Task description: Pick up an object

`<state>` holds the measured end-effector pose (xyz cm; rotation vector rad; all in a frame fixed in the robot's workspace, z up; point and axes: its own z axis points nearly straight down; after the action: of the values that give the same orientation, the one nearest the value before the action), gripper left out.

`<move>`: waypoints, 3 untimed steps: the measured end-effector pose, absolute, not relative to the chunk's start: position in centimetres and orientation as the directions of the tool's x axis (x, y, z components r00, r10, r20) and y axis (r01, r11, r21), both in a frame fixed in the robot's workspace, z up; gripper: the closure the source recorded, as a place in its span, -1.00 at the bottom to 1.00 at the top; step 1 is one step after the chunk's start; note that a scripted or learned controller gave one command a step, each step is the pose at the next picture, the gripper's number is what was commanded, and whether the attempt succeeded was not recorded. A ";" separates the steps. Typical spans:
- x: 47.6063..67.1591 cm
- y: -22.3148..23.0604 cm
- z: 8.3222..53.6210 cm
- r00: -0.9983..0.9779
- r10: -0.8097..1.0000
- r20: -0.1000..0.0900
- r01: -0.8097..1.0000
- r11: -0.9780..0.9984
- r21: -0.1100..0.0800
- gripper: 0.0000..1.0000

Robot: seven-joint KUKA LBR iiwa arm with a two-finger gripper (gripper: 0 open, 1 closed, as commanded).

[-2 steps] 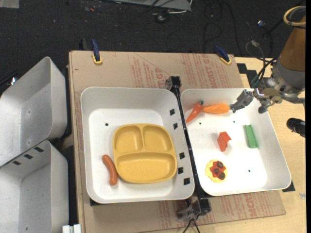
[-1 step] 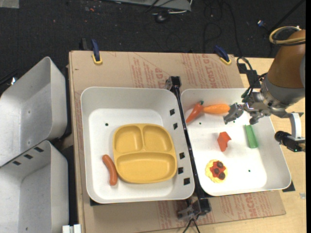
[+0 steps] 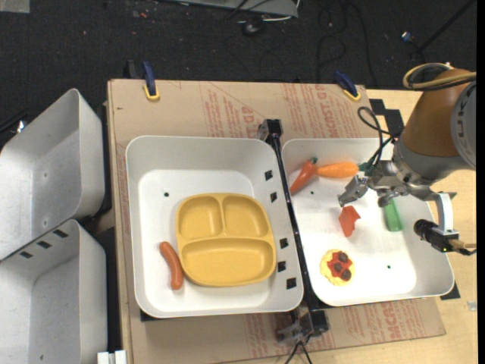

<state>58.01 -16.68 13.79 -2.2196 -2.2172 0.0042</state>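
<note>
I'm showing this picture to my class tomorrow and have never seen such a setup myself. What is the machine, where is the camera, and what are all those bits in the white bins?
The camera sits above a bench and looks down at a slant. Reaching in from the right is a robot arm, grey with an orange band. Its grasping tool hangs over the right bin; I cannot tell from here whether it holds anything. That bin contains toy food: two carrots, a red piece just below the tool, a green piece and a small pizza. The left bin holds a yellow divided plate with a sausage lying beside it. The arm's job is to pick up one object.
</note>
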 end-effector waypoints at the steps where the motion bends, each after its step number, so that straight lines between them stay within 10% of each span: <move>1: 58.2 -16.7 15.1 0.001 1.000 -0.001 1.000 -0.001 0.002 1.00; 3: 58.3 -16.8 26.9 -0.003 1.000 -0.003 1.000 0.003 0.008 1.00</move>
<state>58.27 -16.78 26.87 -2.2237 -2.2297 -0.0053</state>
